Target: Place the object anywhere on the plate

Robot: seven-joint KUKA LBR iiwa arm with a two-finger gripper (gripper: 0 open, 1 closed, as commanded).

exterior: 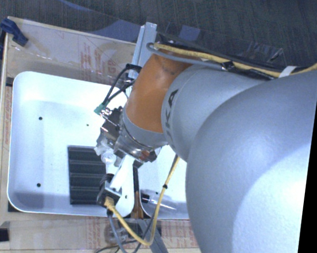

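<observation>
A dark grey ribbed rectangular slab [84, 176] lies flat in the left bin [30, 135], near its front right corner. My gripper [108, 158] hangs from the orange-banded wrist [150, 102], low over the slab's upper right edge. The wrist and its fittings cover the gripper's tip, so whether it touches the slab or holds anything cannot be told. A small dark, thin thing [148, 198] peeks out by the left edge of the right bin, under the arm.
The big grey arm [246, 163] covers nearly all of the right bin. The left bin's floor is bare white to the left of and behind the slab. A wooden bench edge [46, 232] runs along the front.
</observation>
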